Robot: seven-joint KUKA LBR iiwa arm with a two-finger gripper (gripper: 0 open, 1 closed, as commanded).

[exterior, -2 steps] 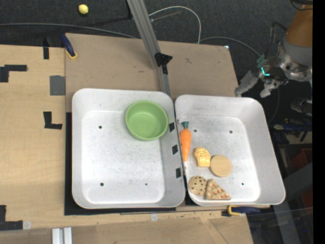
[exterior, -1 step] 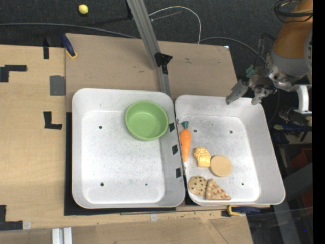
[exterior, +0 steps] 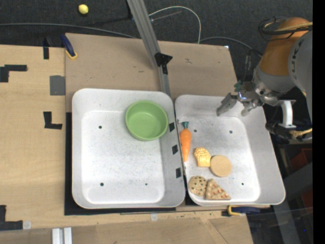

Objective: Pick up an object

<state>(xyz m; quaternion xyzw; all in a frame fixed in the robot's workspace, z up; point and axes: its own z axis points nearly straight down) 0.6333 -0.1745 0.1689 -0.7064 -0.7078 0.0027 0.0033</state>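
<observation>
1. Nearest lie a pizza slice (exterior: 217, 192) and a cookie (exterior: 197, 185), near corner of the right bin (exterior: 254, 151).
2. Above its far edge, the gripper (exterior: 236, 107) hangs spread wide, holding nothing.
3. Approach step, I judge; next it must descend over one food piece.

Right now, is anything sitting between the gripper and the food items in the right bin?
Nothing visible. The gripper hovers open over the right bin's far end; bare bin floor separates it from the carrot, corn and round cookie.
</observation>
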